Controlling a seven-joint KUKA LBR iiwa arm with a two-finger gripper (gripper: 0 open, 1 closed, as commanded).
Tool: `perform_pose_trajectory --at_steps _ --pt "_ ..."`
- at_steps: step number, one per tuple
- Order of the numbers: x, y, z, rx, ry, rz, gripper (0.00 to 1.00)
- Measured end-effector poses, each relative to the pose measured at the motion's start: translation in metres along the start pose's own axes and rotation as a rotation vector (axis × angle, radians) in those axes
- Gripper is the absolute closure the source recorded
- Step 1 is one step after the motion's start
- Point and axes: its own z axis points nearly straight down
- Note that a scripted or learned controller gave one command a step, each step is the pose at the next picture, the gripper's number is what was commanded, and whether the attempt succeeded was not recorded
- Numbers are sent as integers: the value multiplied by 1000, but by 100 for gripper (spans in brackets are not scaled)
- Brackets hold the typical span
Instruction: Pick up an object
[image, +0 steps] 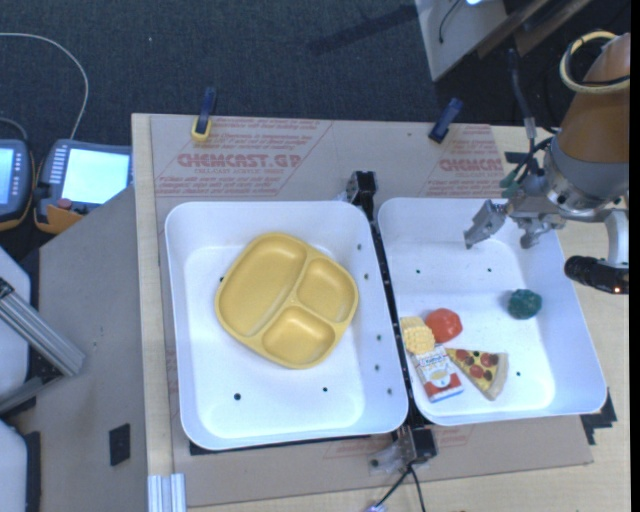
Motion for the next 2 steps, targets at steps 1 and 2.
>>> perform_pose_trajectory --at_steps 1,2 --pt "0 3 -9 -15 -2 -3 0" --pt "-2 -5 38 -12 -2 -2 0"
